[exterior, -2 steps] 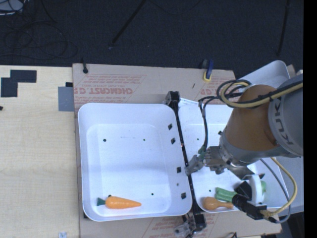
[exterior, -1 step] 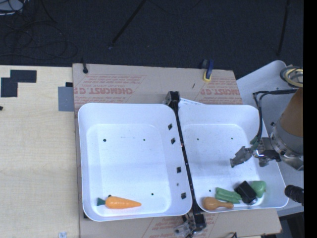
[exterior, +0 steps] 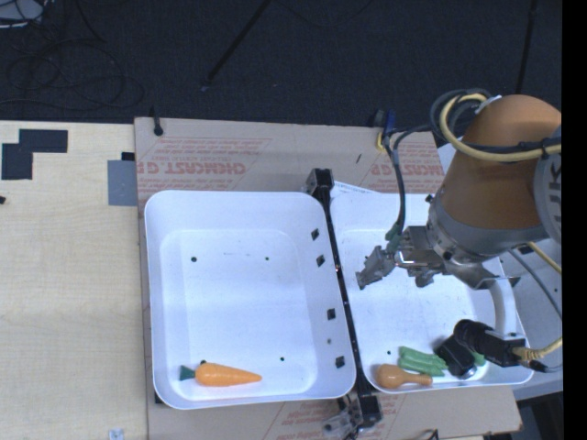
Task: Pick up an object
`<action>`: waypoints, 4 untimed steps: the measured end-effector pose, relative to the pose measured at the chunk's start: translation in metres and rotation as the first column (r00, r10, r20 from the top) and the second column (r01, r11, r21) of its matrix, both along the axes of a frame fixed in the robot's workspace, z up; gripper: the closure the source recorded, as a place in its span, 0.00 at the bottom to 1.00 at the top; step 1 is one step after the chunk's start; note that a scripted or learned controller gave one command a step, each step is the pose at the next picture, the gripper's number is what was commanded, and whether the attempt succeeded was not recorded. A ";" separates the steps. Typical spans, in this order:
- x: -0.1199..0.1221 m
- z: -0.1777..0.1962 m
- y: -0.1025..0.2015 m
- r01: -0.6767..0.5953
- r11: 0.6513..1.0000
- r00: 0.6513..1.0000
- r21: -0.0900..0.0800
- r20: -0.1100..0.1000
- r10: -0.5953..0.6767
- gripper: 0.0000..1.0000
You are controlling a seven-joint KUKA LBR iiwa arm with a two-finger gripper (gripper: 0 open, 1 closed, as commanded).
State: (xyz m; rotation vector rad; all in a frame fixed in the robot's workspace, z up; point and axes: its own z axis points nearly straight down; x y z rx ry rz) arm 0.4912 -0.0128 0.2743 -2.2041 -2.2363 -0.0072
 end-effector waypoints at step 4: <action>0.001 0.082 -0.161 0.013 1.000 1.000 -0.005 -0.005 -0.013 1.00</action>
